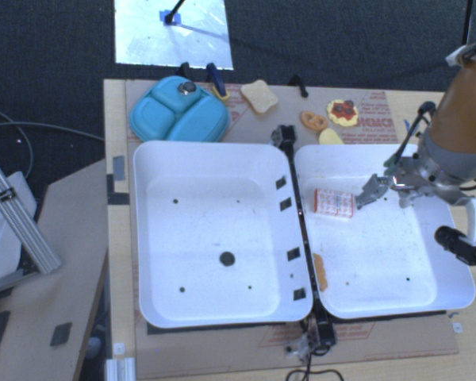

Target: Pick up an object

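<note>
White bins [214,165], red-patterned white packet [334,204], blue dish [178,111].

arm: reaching in from right | pincer [374,190]: low, pointing left

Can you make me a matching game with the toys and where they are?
Things:
1. red and white packet
2. blue tray
3. toast slice
4. orange stick

Places:
A. on the bench behind the left bin
B. in the right bin, near its front left corner
C. in the right bin, next to the gripper
D. on the bench behind the two bins, near the middle

Pairs: 1-C, 2-A, 3-D, 4-B
</note>
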You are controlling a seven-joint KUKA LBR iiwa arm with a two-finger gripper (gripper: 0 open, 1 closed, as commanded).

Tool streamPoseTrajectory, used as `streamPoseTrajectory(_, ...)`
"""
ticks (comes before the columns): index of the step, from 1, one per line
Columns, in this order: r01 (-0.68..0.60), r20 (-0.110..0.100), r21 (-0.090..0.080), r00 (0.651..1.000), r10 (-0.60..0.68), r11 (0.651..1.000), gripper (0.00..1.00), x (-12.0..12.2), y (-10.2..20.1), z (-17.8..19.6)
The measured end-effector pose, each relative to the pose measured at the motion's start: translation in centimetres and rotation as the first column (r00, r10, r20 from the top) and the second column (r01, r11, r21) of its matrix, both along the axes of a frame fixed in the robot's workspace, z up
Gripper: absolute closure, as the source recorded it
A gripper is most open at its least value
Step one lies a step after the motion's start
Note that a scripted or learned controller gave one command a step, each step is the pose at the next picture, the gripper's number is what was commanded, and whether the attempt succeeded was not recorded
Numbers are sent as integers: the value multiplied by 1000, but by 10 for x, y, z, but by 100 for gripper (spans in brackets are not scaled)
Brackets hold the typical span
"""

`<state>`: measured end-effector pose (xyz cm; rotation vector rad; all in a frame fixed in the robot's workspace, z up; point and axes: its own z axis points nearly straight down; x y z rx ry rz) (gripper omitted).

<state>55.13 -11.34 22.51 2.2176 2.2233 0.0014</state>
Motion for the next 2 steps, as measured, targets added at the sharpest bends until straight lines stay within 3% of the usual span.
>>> streamPoseTrajectory(1, 3, 9, -5, 1000, -3, 1000, 0, 76, -73, -145)
streamPoseTrajectory(2, -2, 7, -2, 1000, 2, 1000, 0, 110, -91, -138)
